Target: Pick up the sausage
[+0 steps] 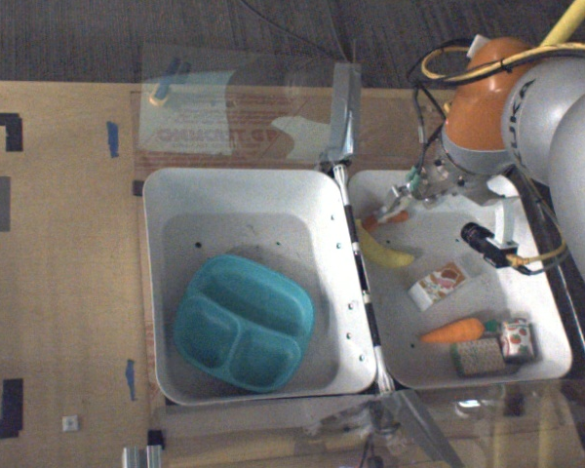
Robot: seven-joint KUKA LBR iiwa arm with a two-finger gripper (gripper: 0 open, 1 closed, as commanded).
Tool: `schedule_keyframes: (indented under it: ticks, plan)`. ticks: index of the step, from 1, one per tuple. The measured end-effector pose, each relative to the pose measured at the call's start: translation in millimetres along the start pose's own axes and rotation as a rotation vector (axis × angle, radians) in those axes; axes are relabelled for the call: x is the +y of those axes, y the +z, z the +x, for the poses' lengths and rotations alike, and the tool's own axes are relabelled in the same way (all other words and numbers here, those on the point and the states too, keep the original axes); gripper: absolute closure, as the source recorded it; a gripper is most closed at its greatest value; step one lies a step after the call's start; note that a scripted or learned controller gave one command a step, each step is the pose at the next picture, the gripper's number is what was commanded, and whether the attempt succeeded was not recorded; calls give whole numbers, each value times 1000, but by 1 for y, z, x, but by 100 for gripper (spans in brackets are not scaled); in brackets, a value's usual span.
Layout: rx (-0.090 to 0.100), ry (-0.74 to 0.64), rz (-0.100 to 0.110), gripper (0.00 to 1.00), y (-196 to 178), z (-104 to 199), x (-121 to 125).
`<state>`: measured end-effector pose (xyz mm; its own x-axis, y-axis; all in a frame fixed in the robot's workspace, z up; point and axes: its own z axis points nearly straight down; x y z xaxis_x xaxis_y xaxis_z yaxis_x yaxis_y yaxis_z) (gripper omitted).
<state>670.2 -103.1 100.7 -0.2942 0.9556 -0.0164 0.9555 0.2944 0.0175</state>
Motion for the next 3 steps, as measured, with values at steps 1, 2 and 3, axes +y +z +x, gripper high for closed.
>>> schedule_keyframes:
  ticks: [1,2,3]
  plan:
    - [15,-68,15,0,13,13,-18]
    - [12,-66,7,100,0,11,-16]
    - [16,-248,10,100,-87,81,11]
